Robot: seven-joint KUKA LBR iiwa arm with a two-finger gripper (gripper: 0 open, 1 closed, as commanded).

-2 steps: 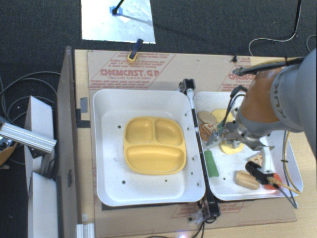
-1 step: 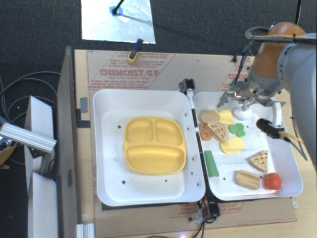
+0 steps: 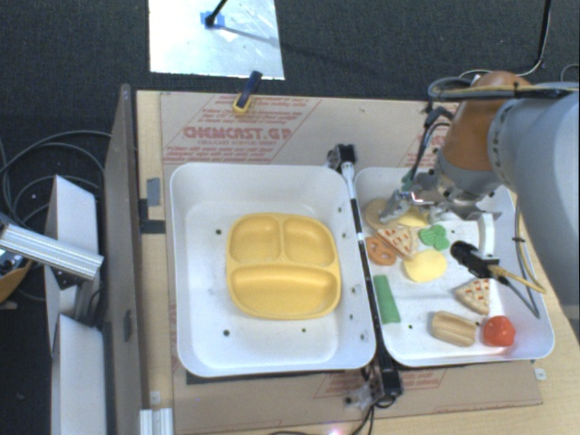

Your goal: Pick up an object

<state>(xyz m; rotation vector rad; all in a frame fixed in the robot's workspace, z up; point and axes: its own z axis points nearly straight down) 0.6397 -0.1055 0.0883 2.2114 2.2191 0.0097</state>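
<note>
My gripper [image 3: 405,206] hangs low over the far left part of the right bin [image 3: 535,333]. Directly beneath it lie a pale yellow piece [image 3: 414,220] and a tan round piece [image 3: 374,211]; I cannot tell whether it touches either. Just in front of it are a red-checked waffle wedge [image 3: 395,239], a brown pretzel [image 3: 381,253] and a green leafy piece [image 3: 434,236]. Nearer the front lie a yellow disc [image 3: 425,266], a green stick [image 3: 387,298], a pizza slice [image 3: 474,294], a bread roll [image 3: 452,328] and a red tomato [image 3: 497,331].
The left bin [image 3: 195,243] holds a yellow divided plate [image 3: 283,265] at its middle. The grey arm [image 3: 535,152] comes in from the right above the right bin's far side. A cardboard sheet [image 3: 245,130] lies under both bins.
</note>
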